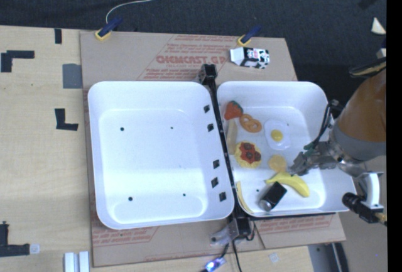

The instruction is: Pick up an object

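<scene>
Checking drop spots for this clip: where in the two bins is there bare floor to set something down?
The left bin offers bare floor wall to wall. The right bin is crowded along its left side and near the banana and pincer; only a strip by its far wall, right of the strawberry, is free.

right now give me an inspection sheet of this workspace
surface: cardboard sheet under two white bins, left bin and right bin
job's things: in the right bin, banana, black object, fried egg toy, pretzel, pizza slice, strawberry
clutter: small printed packet on the cardboard
grippers: gripper low over the right bin, beside the banana; nothing seen between its fingers
cables: white cable on dark floor
surroundings: blue clamps
</scene>
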You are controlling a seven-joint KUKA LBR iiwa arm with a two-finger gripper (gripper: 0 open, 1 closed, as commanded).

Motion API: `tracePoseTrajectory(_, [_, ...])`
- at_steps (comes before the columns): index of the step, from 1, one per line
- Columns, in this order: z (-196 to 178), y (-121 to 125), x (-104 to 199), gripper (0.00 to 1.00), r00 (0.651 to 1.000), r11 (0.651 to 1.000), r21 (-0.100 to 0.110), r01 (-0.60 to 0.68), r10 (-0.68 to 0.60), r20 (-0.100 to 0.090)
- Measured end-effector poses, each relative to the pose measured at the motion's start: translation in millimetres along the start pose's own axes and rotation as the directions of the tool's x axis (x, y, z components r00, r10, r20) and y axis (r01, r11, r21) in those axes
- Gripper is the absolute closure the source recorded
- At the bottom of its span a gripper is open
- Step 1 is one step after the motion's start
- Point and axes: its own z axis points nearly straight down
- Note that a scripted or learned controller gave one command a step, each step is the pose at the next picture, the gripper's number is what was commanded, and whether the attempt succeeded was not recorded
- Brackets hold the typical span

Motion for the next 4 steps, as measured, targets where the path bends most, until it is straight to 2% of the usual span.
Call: tracePoseTrajectory(4, [-24, 0, 27, 1.0, 1.0, 1.0, 0.0, 0.002, -0.002, 0.0])
